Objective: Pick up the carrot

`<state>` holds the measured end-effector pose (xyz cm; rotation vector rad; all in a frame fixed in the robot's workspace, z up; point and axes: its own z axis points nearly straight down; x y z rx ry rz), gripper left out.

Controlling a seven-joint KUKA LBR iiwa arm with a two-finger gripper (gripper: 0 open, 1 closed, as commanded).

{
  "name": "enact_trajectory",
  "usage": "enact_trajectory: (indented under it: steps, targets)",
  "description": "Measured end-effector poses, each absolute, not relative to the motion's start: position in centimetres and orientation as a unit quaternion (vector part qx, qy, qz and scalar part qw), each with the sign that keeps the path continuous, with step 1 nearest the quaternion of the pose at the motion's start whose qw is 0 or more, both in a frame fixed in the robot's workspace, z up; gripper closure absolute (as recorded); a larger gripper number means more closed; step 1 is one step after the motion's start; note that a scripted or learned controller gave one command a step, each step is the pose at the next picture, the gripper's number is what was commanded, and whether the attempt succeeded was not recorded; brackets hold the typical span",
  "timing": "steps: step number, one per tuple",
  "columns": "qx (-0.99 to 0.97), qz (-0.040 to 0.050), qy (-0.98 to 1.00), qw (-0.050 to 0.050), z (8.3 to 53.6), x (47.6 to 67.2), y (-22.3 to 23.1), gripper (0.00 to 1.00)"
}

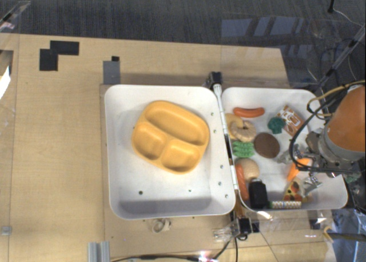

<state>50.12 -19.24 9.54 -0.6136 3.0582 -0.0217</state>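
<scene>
A small bright orange piece that looks like the carrot [293, 171] lies in the right bin [337, 198], near its front right corner. My gripper [305, 173] hangs low over that corner, right against the carrot's right side. The arm's orange band [350, 122] and dark cables sit above it and hide part of the bin's right wall. Whether the carrot is held is hidden from this angle.
The right bin also holds a red sausage [249, 111], a donut [243, 130], a green leaf [243, 149], a brown disc [266, 145], a snack packet [290, 118], a black block [257, 193] and a pizza slice [293, 192]. A yellow divided plate [170, 135] sits in the left bin [123, 198].
</scene>
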Motion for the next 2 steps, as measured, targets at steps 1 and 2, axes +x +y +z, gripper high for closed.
enact_trajectory:
  steps: [1, 2]
  targets:
    - [0.077, -0.0044, 0.997, 0.010, 9.5, 50.8, -20.2, 0.00]
    - [0.190, 0.0006, 0.982, -0.002, 9.3, 60.2, -20.5, 0.00]
